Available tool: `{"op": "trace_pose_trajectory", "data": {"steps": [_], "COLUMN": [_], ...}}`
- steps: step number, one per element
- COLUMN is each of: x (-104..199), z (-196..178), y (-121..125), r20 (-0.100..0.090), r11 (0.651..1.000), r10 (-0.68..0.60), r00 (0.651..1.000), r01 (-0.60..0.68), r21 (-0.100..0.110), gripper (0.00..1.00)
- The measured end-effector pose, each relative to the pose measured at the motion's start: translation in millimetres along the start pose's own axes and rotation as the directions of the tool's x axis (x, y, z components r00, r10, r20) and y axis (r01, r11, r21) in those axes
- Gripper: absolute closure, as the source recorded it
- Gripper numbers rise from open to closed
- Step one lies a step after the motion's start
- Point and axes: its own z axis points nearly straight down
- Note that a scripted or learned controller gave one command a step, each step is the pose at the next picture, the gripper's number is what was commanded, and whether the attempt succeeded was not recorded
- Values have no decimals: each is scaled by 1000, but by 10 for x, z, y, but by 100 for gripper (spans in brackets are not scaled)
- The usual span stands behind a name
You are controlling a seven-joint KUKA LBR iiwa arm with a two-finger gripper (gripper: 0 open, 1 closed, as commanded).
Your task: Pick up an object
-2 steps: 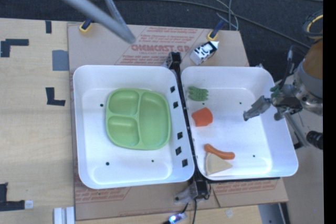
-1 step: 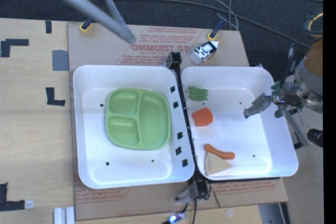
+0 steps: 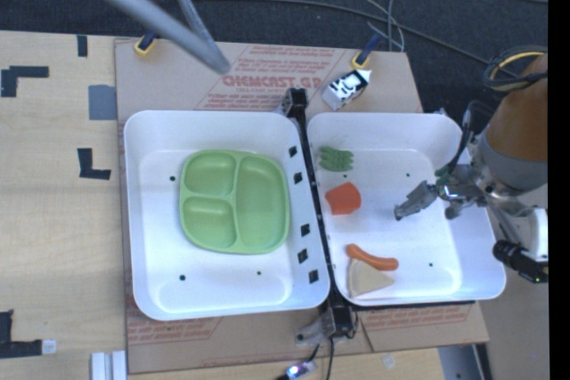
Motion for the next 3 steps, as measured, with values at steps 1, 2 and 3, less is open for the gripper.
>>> {"op": "trace_pose_trajectory", "data": {"steps": [1, 2, 3], "x": [92, 82, 89], "z": [484, 1120, 988], "y": [17, -30, -21], "r20": [0, 1, 0], "r11": [1000, 1000, 1000], "r10": [-1, 0, -1], "r00": [1000, 1000, 1000], "r01": [1, 0, 1], "r21": [-1, -2, -4], "gripper": [0, 0, 100]}}
